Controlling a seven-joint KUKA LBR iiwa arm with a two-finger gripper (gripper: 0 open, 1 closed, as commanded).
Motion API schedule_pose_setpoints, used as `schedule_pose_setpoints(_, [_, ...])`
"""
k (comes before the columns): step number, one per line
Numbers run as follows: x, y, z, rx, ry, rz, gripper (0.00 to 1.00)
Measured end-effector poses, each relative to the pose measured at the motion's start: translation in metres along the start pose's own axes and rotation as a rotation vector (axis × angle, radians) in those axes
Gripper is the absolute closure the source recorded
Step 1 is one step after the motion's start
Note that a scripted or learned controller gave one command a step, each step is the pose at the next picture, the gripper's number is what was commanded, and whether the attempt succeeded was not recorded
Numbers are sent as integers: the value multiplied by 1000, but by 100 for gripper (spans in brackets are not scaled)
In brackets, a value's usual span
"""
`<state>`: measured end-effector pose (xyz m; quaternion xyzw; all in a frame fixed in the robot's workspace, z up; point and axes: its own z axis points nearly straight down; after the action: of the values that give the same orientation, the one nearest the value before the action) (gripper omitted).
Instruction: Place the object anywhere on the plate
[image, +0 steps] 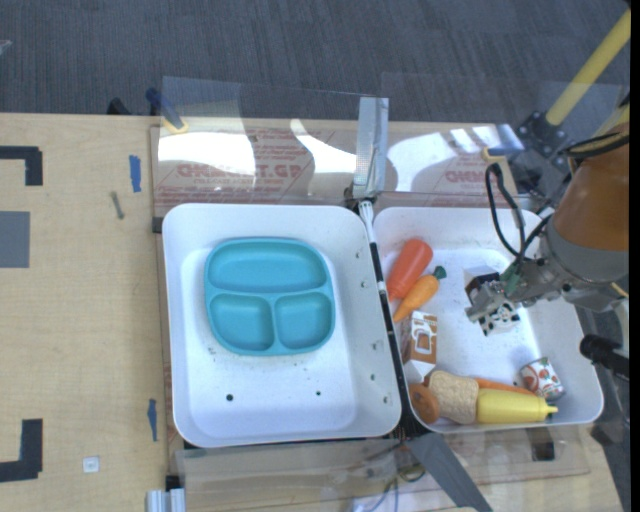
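While its fingers' state cannot be told, the gripper (490, 303) hangs low in the right bin (590, 400) over a small black-and-white object (497, 318), likely light and rigid, best pinched across its middle; the blue plate (268, 296) waits in the left bin (190, 330).

- The grey arm (590, 225), orange band above its wrist, reaches in over the desk's right edge.
- Its pincer (488, 303) points leftward and hangs low, fingers too dark and cluttered to read.
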<state>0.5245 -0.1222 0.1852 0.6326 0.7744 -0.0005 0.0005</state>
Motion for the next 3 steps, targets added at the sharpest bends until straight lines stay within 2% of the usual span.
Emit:
schedule_pose_setpoints(1, [61, 78, -24, -5, 3, -24, 100])
schedule_pose_setpoints(2, [135, 77, -14, 3, 5, -65, 100])
schedule_pose_setpoints(3, [204, 113, -45, -5, 3, -30, 100])
